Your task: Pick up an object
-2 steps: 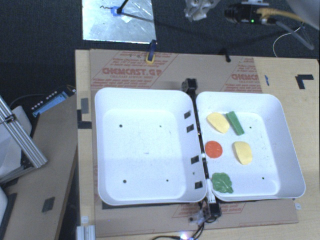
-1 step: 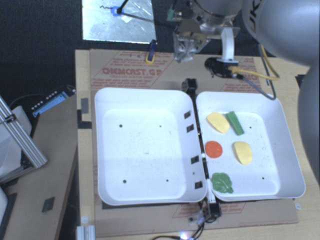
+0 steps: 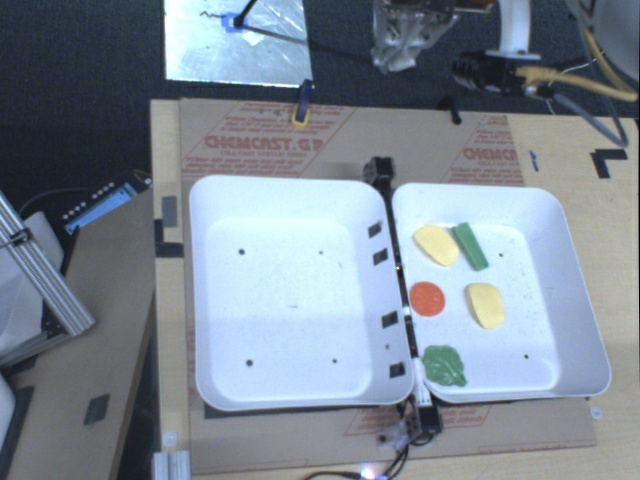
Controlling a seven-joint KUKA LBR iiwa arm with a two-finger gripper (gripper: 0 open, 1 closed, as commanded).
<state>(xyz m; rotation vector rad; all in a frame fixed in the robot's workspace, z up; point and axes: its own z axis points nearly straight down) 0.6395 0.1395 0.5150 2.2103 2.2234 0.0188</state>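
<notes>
1. Above the bench's far edge, at the top of the camera view, the gripper (image 3: 405, 43) hangs well apart from both bins; I cannot tell from this slanted view whether it is open or closed, and nothing is visibly held in it.
2. Every candidate object lies in the right bin (image 3: 570, 258): a yellow piece (image 3: 436, 245) touching or just beside a green stick (image 3: 469, 245) near the bin's far side, a red disc (image 3: 427, 299) near the divider, a second yellow piece (image 3: 486, 305) to its right, and a green leafy piece (image 3: 444, 365) by the near rim.
3. The left bin (image 3: 215, 298) shows bare white floor with a few dark dots.
4. Judged from this, the pick has not begun: no object is lifted, all five rest flat on the bin floor.
5. What seems left is the whole task: moving over the right bin, descending onto one piece, closing on it and raising it.
</notes>
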